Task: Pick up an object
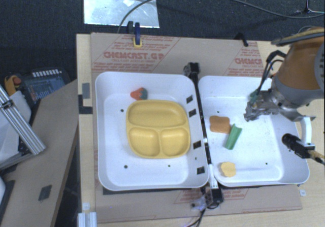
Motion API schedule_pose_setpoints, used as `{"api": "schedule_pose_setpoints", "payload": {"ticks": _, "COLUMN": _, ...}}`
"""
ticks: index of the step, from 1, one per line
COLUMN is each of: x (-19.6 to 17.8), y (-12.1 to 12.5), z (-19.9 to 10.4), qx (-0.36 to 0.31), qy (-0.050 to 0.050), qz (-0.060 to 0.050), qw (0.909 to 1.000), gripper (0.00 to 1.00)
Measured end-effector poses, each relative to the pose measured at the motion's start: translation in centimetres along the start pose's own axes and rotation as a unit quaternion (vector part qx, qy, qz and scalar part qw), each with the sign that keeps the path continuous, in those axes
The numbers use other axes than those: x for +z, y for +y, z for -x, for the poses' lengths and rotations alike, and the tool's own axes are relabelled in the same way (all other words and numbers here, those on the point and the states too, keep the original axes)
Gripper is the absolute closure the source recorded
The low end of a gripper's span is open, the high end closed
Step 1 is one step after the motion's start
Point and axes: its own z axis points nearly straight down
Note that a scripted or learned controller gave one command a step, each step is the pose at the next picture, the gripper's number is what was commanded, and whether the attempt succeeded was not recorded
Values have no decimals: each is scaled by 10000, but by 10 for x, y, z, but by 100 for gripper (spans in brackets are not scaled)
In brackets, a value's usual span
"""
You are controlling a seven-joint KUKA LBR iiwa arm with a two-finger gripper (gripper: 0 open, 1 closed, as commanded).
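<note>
White bin (264, 172), green stick (232, 137) tilted

- You see a yellow tray (156, 134) in the white left bin (109, 170).
- Your right bin (264, 172) holds an orange block (220, 124), green stick (233, 137), yellow piece (227, 169).

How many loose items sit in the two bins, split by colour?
Yellow: 2, the yellow three-compartment plastic tray in the left bin and the small yellow round piece in the right bin
Orange: 1, the orange block
Green: 1, the green stick-shaped piece
Red and teal: 1, the small red and teal piece
Total: 5
</note>
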Motion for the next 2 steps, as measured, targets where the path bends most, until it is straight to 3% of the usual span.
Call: {"api": "schedule_pose_setpoints", "payload": {"ticks": 2, "x": -81, "y": 6, "z": -1, "qx": -6, "qy": 4, "qz": -14, "qw": 10000, "gripper": 100}}
